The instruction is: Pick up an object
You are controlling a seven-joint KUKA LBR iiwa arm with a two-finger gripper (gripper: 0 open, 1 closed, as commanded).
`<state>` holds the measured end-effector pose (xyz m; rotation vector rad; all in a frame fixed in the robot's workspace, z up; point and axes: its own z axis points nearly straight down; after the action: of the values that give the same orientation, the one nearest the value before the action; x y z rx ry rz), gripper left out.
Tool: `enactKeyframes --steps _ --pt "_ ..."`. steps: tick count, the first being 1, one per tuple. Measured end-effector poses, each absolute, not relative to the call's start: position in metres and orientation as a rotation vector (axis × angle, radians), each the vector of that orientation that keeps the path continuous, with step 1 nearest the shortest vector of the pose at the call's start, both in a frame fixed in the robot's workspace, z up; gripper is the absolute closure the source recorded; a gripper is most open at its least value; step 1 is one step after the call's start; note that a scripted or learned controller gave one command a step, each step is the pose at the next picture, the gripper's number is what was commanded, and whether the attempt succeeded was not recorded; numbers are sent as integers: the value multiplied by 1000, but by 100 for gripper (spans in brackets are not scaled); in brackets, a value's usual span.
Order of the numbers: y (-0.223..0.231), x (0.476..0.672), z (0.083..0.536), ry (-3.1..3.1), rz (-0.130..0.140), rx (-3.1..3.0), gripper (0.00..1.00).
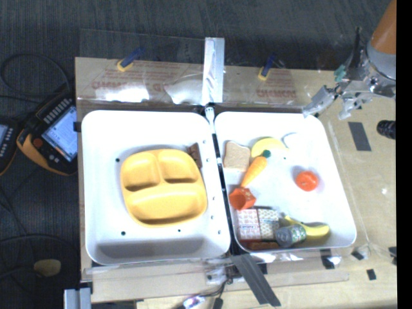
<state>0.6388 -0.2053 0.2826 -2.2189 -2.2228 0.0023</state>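
A handheld control pendant (pixel 56 134) with a lit screen lies on the dark floor left of the bench. Two blue-and-yellow clamps (pixel 131 58) (pixel 269 67) grip the bench's far edge.

Dark grey carpet (pixel 193 11) surrounds a pale wooden counter (pixel 376 192). On the floor at left lie black cables (pixel 19 66) and an orange-edged pendant (pixel 55 134).
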Motion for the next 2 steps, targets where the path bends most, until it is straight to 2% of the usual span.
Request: enactKeyframes --steps 1,2 --pt "-160 665 129 -2090 6 -2345 0" --pt "-113 648 93 -2459 -8 -1978 0"
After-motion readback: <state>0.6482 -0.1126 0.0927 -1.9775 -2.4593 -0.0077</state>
